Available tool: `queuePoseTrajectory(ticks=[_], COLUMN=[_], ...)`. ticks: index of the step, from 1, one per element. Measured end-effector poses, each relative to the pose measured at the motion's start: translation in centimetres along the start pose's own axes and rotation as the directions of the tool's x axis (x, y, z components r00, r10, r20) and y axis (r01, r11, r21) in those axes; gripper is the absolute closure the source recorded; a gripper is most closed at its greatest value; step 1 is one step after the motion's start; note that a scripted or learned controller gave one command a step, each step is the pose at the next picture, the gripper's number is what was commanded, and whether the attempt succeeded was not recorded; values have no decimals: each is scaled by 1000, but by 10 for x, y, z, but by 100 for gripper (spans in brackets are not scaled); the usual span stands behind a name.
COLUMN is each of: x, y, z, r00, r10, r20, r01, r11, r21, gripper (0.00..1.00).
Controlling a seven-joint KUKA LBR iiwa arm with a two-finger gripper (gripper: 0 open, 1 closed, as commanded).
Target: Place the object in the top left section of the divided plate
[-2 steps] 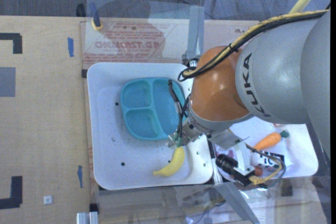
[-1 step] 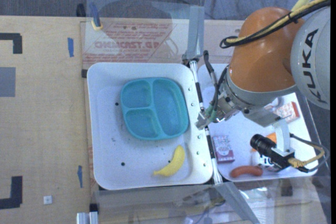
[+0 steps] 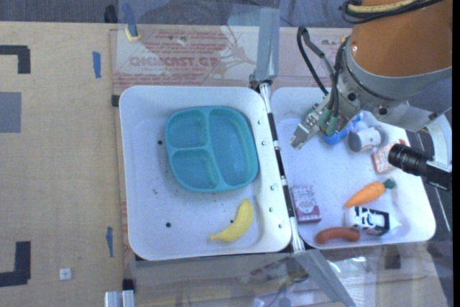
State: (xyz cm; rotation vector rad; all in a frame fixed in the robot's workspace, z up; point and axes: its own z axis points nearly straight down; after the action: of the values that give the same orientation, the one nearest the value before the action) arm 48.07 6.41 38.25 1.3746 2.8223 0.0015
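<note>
The blue divided plate point(image 3: 212, 149) lies in the middle of the left bin point(image 3: 136, 154), with two small sections on its left side and one large section on its right. All its sections are bare. My gripper point(image 3: 307, 129) hangs over the upper left part of the right bin point(image 3: 417, 226), close to the divider between the bins. Nothing shows in its grasp. A yellow banana point(image 3: 236, 221) lies in the left bin, below and to the right of the plate.
The right bin holds a pink box point(image 3: 305, 202), an orange carrot point(image 3: 370, 193), a red sausage point(image 3: 336, 234), a black-and-white item point(image 3: 370, 218) and a blue-and-white item point(image 3: 357, 133) just right of the gripper. The arm's orange band point(image 3: 410, 3) overhangs that bin's top.
</note>
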Motion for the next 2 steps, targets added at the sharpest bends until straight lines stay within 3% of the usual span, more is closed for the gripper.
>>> queuePoseTrajectory(ticks=[1, 2], x=[11, -31], y=[8, -25], z=[6, 101], r00=[992, 974], r10=[-124, -226], r20=[-2, -1], r01=[124, 226], r11=[992, 974], r21=[2, 0], gripper=[100, 100])
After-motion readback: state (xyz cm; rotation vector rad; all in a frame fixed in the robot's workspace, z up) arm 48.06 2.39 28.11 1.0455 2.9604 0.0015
